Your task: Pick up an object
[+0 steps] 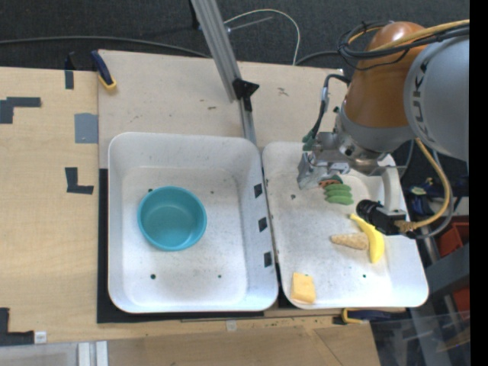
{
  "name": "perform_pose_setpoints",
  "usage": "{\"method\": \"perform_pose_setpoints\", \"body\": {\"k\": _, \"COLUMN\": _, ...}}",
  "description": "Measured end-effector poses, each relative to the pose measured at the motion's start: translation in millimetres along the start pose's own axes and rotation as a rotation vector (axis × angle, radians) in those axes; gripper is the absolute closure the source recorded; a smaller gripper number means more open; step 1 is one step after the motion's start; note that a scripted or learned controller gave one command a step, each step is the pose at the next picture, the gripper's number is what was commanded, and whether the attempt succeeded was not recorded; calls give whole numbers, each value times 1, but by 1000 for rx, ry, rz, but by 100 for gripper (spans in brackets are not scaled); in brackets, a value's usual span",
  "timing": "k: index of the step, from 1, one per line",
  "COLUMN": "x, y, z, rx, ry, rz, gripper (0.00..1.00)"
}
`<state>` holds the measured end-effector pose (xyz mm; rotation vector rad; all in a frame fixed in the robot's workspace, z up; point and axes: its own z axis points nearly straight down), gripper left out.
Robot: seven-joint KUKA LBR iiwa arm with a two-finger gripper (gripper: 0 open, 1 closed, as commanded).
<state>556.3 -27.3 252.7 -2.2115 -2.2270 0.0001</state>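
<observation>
My gripper [311, 175] hangs over the upper part of the right bin [305, 227], its fingers pointing down near the bin floor. Just right of it lies a green pea pod [338, 195] with a small orange-red piece [330, 181] above it. Farther toward the front sit a yellow banana [370, 237], a tan corn-like piece [349, 241] touching it, and a yellow cheese block [303, 287] at the bin's front edge. Nothing shows between the fingers. A teal bowl [172, 218] rests in the left bin [137, 158].
A grey metal pole [221, 44] slants across the bench behind the bins. A blue and yellow clamp [104, 70] lies at the bench's back left. Black cables [381, 212] and a small black part hang beside the right bin's right wall.
</observation>
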Motion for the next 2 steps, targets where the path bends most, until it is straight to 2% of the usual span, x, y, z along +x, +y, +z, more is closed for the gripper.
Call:
{"method": "perform_pose_setpoints", "body": {"k": 1, "x": 53, "y": -9, "z": -1, "rx": 0, "ry": 0, "rz": -1, "gripper": 100}}
{"method": "perform_pose_setpoints", "body": {"k": 2, "x": 103, "y": -24, "z": 25, "rx": 3, "ry": -1, "rz": 1, "gripper": 100}}
